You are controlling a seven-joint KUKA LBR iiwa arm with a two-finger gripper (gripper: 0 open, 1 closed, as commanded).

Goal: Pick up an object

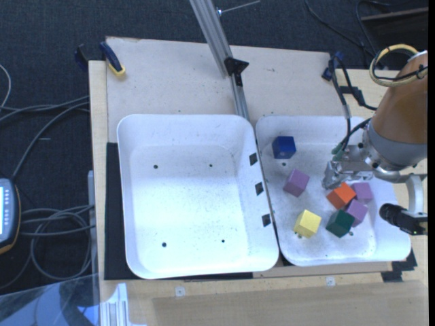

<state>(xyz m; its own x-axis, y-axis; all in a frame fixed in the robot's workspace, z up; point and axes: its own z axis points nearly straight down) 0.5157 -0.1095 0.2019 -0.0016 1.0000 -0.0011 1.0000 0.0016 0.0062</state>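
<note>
Where pincer [338,179] hovers, orange cube [341,195] unlabelled.

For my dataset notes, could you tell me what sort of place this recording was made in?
Most likely a robotics lab test bench: two white bins sit on a clamped board, small coloured blocks such as the blue one lie in the right bin, and loose cables trail over dark carpet.

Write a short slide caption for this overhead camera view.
Gripper low in right bin beside orange cube, among blue, yellow cubes.
</note>
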